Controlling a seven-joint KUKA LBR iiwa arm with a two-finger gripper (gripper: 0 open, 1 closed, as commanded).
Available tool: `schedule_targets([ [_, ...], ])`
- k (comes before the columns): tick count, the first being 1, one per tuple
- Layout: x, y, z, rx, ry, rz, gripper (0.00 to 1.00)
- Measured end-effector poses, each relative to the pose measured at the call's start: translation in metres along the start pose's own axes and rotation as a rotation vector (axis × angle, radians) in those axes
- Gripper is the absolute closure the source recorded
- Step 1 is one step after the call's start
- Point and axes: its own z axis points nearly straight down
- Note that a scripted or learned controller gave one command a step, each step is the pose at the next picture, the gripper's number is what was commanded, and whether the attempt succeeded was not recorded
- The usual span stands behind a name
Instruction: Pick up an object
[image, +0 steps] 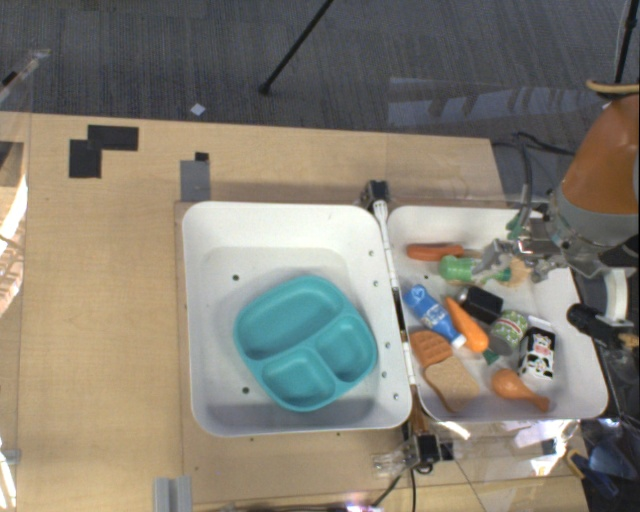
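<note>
Camera view looks down on two white bins side by side, and you can use the teal plate (305, 343) as your marker. The plate has three sections and sits in the left bin (215, 300), with bare white floor all around it, most of all on the far side.

The right bin (590, 400), just past the plate, is crowded. A red sausage (433, 252) lies near its far edge, with a green piece (459, 268) beside it. Closer to the plate you see a blue bottle (432, 313) with a white label, but you cannot read the writing. An orange carrot (466, 324) touches the bottle. A slice of bread (457, 381) and a brown cookie (431, 347) lie by the near edge. A small can (507, 330), a black block (483, 302), a black and white carton (539, 355) and a chicken leg (518, 387) fill the side far from the plate. Little free floor is left there.

The gripper (507, 252) is low over the far part of the right bin, close to the green piece. You cannot tell how wide it is, or if it holds anything.
</note>
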Motion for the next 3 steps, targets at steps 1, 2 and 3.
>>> schedule_targets([
  [1, -0.002, -0.046, 0.107, -0.01, -0.002, -0.029, 0.0],
  [2, 0.001, -0.043, 0.095, -0.016, 0.0, -0.035, 1.0],
  [3, 0.066, 0.013, 0.006, -0.011, 0.001, -0.111, 1.0],
])
